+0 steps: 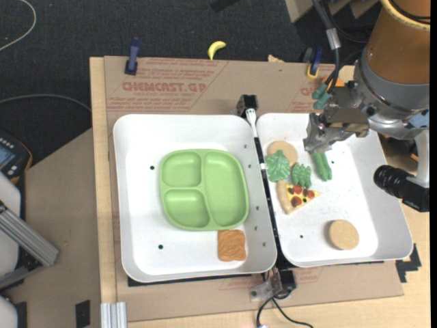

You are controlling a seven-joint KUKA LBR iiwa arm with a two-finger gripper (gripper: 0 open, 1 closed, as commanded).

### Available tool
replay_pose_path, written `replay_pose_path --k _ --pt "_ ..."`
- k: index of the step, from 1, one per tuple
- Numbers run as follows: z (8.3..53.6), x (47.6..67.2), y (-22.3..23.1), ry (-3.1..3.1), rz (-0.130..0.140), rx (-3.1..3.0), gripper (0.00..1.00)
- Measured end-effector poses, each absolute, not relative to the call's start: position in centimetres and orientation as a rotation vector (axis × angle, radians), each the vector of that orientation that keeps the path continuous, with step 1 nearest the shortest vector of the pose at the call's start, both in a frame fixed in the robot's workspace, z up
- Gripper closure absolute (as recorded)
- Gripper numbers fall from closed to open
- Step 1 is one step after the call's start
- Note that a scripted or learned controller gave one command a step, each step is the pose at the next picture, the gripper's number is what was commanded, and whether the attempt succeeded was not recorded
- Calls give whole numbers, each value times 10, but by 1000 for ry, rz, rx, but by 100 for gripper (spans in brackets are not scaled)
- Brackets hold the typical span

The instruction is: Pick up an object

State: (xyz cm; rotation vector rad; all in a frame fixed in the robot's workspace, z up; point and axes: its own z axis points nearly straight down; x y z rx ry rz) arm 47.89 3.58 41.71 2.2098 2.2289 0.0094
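The gripper (321, 144) hangs over the upper middle of the right bin (382, 244). Directly under its tip is a dark green elongated piece (323, 167), its top end meeting the gripper; whether it is gripped or lying on the bin floor is unclear. To the left lie a tan round biscuit (285, 149), a green leafy piece (276, 166), a smaller green leaf (301, 175) and a pizza slice (298, 197). A tan disc (343, 234) lies near the bin's front.
The left bin (133, 183) holds a green divided plate (203, 188) and an orange-brown toast piece (231, 244) at its front. A black cylinder (399, 184) juts in at the right bin's edge. Blue clamps (132, 57) grip the board's back edge, and a small yellow banana (216, 48) lies beyond it.
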Motion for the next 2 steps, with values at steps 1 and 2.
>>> replay_pose_path --k 1,2 --pt "398 479 1 2218 -3 2227 100" --pt "415 479 81 2231 7 2210 100"
